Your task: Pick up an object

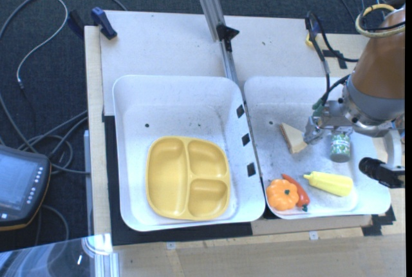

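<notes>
Gripper [315, 133] hangs low in the right bin [270, 98] beside 1 tan wedge [293, 138]; whether it is gripping anything I cannot tell. Orange-banded arm [381, 69] reaches over the bin. Near the front lie 1 orange pepper [283, 194], 1 yellow corn [329, 183]. Left bin [129, 102] holds 1 yellow divided plate [188, 176].

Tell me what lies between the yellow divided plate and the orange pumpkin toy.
In the camera view, the two bins' adjoining walls lie between the yellow divided plate and the orange pumpkin toy, with no loose object.
</notes>
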### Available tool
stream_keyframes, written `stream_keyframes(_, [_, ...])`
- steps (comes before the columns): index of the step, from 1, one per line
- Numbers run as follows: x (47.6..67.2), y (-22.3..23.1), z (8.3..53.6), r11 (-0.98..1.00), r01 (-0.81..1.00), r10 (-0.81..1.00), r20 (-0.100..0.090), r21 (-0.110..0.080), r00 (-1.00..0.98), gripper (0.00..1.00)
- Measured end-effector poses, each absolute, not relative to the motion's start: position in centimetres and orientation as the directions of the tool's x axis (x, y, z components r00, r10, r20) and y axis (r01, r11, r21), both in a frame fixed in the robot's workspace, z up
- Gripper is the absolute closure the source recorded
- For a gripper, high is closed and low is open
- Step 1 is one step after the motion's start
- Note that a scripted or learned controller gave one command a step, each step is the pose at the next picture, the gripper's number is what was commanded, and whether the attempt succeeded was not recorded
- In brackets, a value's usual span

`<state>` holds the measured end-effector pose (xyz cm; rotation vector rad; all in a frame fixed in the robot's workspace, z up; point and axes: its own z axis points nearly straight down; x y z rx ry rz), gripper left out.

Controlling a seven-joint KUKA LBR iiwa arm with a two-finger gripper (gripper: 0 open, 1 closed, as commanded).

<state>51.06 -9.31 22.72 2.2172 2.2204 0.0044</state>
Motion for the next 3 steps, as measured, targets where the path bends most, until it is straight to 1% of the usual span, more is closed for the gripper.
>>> stream_keyframes(1, [50.6, -4.5, 23.3, 0.006, 1.000, 1.000, 0.003, -0.001, -0.006, 1.00])
stream_keyframes(2, [51.8, 0.5, 23.6, 0.007, 1.000, 1.000, 0.002, 0.002, -0.007, 1.00])
stream_keyframes(3, [51.6, 5.3, 22.7, 0.006, 1.000, 1.000, 0.002, -0.004, -0.006, 1.00])
